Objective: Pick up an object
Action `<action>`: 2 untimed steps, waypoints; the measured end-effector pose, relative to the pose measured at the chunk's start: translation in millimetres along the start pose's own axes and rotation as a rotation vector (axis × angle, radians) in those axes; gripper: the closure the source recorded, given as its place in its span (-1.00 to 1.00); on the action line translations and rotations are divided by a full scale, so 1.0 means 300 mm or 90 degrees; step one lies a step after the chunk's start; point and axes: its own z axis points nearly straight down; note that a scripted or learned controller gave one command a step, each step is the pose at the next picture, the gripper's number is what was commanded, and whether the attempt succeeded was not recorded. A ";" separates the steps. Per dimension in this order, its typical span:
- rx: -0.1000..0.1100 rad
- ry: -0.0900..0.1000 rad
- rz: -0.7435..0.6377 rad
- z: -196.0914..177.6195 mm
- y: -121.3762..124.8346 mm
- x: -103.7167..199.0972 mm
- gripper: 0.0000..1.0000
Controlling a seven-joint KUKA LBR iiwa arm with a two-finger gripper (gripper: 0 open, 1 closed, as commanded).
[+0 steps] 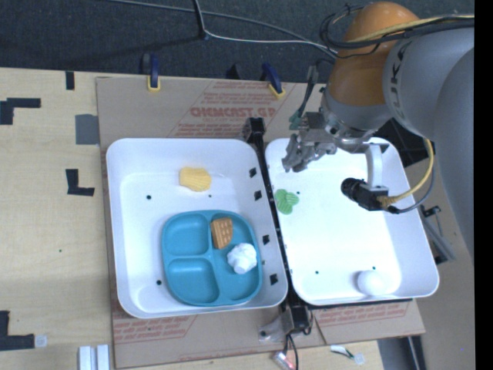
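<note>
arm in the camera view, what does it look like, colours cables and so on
The arm is bulky and rounded, grey, with a glossy orange band above the wrist. Thin dark cables loop over that band, and a yellowish cable curves down its side. The gripper is a small, dull grey metal assembly.

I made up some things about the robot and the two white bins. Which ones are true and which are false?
1. A blue tray lies in the left bin. True.
2. The green thing lies in the left bin. False: it lies in the right bin, near the wall between the two bins.
3. The gripper hangs above the right bin, close to the green thing. True.
4. The yellow thing sits on the blue tray. False: it lies on the bin floor, beyond the tray.
5. A white ball rests in the near part of the right bin. True.
6. The tray holds three green things. False: it holds a brown thing and a white thing.
</note>
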 end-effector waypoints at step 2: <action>0.001 0.000 0.000 0.031 -0.019 0.360 1.00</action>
